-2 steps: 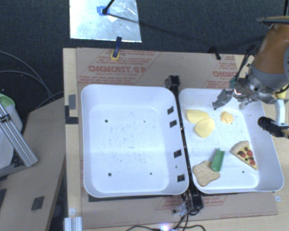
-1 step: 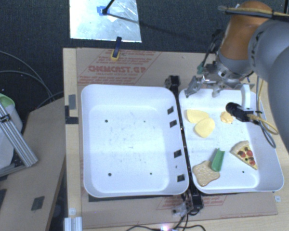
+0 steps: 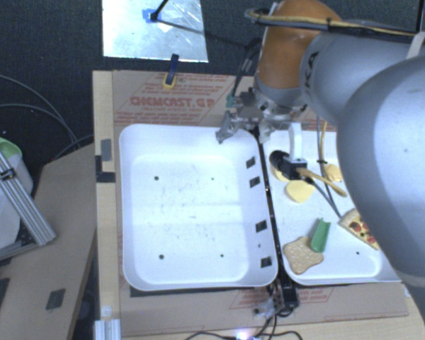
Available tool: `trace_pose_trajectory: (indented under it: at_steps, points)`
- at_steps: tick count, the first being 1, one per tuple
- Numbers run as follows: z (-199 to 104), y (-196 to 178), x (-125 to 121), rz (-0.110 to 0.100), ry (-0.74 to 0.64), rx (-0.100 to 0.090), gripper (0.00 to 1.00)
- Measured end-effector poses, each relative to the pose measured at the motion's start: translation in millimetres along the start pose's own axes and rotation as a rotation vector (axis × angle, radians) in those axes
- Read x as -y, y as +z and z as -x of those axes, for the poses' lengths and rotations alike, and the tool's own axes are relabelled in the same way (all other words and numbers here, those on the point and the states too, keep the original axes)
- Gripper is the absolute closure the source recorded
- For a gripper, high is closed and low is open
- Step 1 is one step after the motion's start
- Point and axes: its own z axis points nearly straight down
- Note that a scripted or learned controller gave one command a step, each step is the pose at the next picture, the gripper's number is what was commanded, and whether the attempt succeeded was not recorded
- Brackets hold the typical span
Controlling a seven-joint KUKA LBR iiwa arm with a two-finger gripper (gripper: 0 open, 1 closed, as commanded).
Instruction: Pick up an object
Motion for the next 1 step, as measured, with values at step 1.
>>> trace_pose_trajectory:
  at_steps: [1]
  points:
    - [25.6,-9.8,106.7,-0.008,0.017,0.006,0.00]
